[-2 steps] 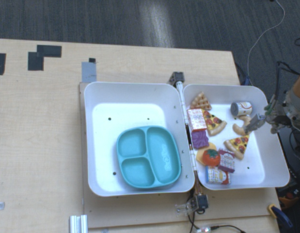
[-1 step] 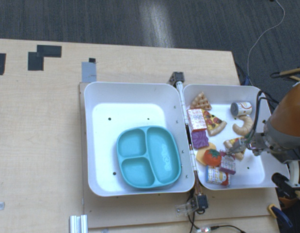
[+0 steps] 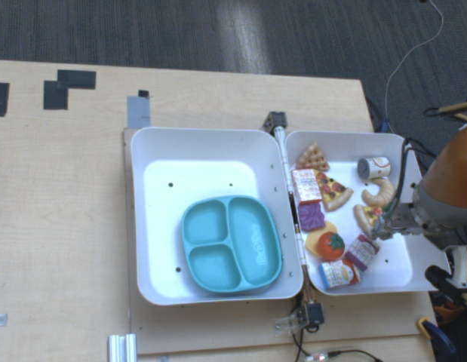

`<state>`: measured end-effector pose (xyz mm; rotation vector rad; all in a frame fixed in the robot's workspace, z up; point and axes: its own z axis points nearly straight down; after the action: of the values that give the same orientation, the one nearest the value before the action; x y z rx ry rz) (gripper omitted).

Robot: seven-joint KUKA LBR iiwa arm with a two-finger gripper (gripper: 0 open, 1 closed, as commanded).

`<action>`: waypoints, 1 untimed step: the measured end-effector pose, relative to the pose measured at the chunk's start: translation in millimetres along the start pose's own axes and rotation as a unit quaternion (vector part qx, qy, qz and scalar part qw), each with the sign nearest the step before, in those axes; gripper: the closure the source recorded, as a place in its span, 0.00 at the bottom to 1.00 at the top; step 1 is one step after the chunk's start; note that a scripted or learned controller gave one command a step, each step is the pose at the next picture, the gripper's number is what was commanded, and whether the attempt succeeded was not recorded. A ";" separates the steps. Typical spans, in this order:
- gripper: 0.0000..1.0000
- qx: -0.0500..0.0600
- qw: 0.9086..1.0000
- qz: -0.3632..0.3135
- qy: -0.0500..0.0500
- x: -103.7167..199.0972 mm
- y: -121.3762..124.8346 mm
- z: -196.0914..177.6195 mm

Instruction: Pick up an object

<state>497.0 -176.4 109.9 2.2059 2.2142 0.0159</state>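
Note:
The right bin (image 3: pixel 395 270) holds several toy foods. Among them are a waffle (image 3: pixel 312 157), a pizza slice (image 3: pixel 336 193), a red-and-white packet (image 3: pixel 305 185), a purple packet (image 3: pixel 311 216) and a red tomato (image 3: pixel 332 245). There are also a small can (image 3: pixel 374 167), a pale croissant (image 3: pixel 381 194), a hot dog (image 3: pixel 362 218), a maroon packet (image 3: pixel 361 252) and a white tub (image 3: pixel 337 274). My gripper (image 3: pixel 379 229) reaches in from the right. It hangs low over the right end of the hot dog, just above the maroon packet. The wrist hides what lies directly under it.
A blue three-part plate (image 3: pixel 231 243) lies in the left bin (image 3: pixel 158 202). The grey arm with its orange band (image 3: pixel 452 179) covers the right bin's right rim. A divider rim (image 3: pixel 287 194) separates the bins. Black cables lie off the bench at the right.

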 end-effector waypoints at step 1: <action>1.00 0.008 1.000 -0.001 0.003 81.9 37.8 -41.6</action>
<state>533.7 -94.2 151.9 2.2145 2.2267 0.0046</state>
